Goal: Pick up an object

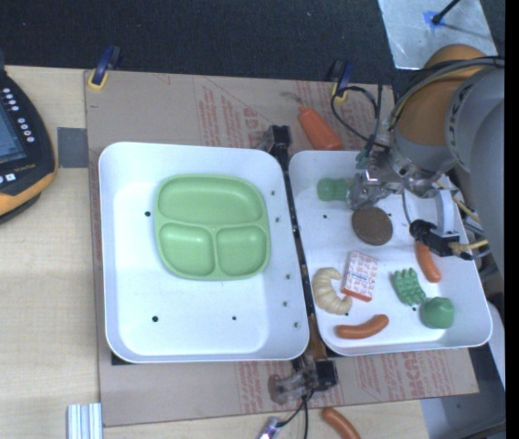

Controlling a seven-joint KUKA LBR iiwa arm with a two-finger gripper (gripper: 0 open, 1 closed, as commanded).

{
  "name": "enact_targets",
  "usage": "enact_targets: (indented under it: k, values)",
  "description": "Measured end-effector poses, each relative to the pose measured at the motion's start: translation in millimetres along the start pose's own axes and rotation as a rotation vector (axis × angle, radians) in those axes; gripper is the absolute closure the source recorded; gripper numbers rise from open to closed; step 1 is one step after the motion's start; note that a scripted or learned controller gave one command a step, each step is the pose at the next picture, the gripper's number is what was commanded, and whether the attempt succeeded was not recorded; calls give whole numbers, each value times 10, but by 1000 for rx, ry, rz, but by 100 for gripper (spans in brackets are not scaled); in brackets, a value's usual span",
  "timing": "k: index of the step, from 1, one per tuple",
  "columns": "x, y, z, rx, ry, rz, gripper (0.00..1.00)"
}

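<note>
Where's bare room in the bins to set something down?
Left bin: bare floor around the green divided plate, widest along the near wall below it. Right bin is crowded: croissant, card box, sausage, green toys, brown disc under the claw. Small gap near its far-left corner.

Arm (479,108): grey rounded housing with an orange band (433,99) above the wrist. Black cables (355,108) loop beside a metallic wrist assembly (374,176) carrying small fittings.
</note>
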State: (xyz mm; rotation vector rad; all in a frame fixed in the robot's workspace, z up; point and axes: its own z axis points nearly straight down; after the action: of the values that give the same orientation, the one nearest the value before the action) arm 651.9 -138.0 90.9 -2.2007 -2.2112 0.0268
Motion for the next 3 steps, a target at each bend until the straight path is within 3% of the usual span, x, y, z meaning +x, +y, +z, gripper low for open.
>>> enact_targets:
  k: [1, 2, 3]
  values:
    - [329, -523, 7, -23, -5, -1, 0]
    - [-68, 33, -462, -26, -4, 1, 0]
    - [-619, -52, -827, -26, -4, 3, 0]
